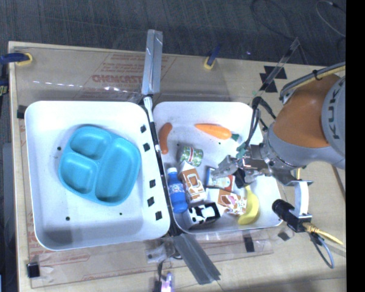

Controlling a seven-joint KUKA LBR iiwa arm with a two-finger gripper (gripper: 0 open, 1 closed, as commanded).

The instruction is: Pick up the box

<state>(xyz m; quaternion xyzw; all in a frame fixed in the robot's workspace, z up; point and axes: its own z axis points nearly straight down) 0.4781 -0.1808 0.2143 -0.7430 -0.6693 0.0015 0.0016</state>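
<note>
1. Closest to the camera rises the arm (304, 123), which comes in from the right side over the right bin (188, 113).
2. Its gripper (231, 170) is low in the middle of this bin, just above a small silver and red packet (221, 179). I cannot tell whether the gripper is spread or pressed together, or whether it pinches anything.
3. The box (193, 184), brown and white, lies in the right bin, left of the gripper and near it. It lies flat and a little turned.
4. A blue bottle (176, 191) lies just beside the box on its left, along the bin wall.
5. A green can (193, 156) is just behind the box.
6. Farther back lie a carrot (213, 131) and a sausage (164, 137), well apart from each other.
7. At the front of the bin are a black and white toy (204, 213), a red and white packet (233, 202) and a banana (250, 207), side by side.
8. The left bin (42, 212) holds a blue plate (100, 163) with three compartments.
</note>
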